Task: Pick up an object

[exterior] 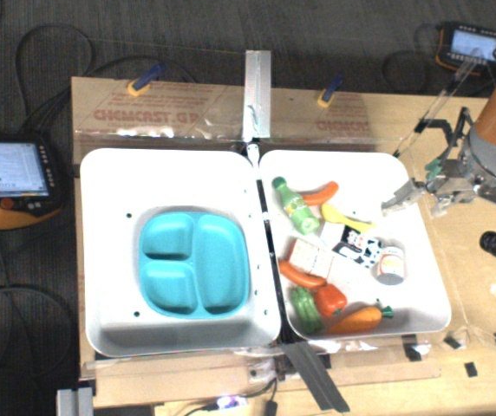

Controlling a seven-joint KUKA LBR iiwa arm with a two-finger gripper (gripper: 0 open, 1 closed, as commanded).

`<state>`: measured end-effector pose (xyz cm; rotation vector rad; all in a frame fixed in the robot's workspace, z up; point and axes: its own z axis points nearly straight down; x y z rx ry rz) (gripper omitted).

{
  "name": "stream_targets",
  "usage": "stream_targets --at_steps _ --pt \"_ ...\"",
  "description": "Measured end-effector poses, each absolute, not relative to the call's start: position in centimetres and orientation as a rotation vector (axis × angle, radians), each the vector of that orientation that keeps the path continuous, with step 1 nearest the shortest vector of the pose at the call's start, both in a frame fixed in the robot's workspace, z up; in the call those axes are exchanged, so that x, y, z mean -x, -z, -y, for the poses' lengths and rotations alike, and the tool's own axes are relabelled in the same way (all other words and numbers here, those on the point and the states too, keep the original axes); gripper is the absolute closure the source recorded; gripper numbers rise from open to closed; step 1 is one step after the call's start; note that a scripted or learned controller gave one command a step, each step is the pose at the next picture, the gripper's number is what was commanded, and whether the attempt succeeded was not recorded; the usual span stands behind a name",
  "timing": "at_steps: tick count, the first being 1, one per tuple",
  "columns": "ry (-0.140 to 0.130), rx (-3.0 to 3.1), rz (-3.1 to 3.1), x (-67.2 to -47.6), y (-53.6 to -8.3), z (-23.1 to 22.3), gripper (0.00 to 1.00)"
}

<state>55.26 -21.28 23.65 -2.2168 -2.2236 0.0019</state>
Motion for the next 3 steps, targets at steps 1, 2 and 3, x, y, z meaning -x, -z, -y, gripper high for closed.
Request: stream_targets --at_steps 1,2,3 --pt "-0.003 2.147 2.29 -59.2 -14.0 14.6 0.0" --pt "0.01 2.026 2.421 -57.8 -9.2 17.3 0.0" --pt "0.012 2.03 2.426 -57.9 -10.3 17.4 1.0"
